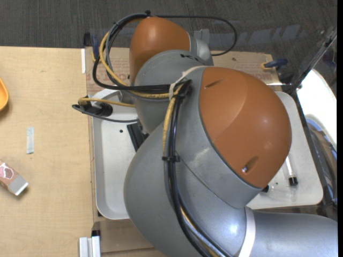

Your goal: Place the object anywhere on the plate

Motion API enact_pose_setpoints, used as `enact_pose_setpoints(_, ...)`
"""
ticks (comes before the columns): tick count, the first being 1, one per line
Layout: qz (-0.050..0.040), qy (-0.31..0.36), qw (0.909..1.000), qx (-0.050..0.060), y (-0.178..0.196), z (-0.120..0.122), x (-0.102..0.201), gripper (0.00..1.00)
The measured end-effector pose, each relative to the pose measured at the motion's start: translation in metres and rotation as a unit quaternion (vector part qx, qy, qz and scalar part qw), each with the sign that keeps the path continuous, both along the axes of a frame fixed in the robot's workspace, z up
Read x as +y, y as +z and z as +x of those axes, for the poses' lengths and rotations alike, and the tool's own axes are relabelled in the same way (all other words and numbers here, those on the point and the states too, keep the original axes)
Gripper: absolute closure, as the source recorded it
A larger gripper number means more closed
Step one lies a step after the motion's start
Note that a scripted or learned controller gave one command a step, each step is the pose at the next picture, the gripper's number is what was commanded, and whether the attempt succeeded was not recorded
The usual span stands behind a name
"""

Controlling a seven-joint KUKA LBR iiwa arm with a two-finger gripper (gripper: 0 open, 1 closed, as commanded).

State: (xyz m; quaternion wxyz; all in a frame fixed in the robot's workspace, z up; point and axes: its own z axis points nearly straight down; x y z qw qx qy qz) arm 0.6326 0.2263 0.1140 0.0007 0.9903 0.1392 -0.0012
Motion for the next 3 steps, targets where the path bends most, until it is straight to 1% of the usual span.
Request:
enact_pose_setpoints(1,-0.0005,0.262,0.9651,0.002,0.085,0.004,0.001,1.0)
enact_pose_setpoints(2,-0.0002,0.419,0.9078,-0.001,-0.02,0.0,0.002,1.0)
enact_pose_setpoints(3,0.0004,0.14,0.9901,0.0,0.018,0.026,-0.012,1.0)
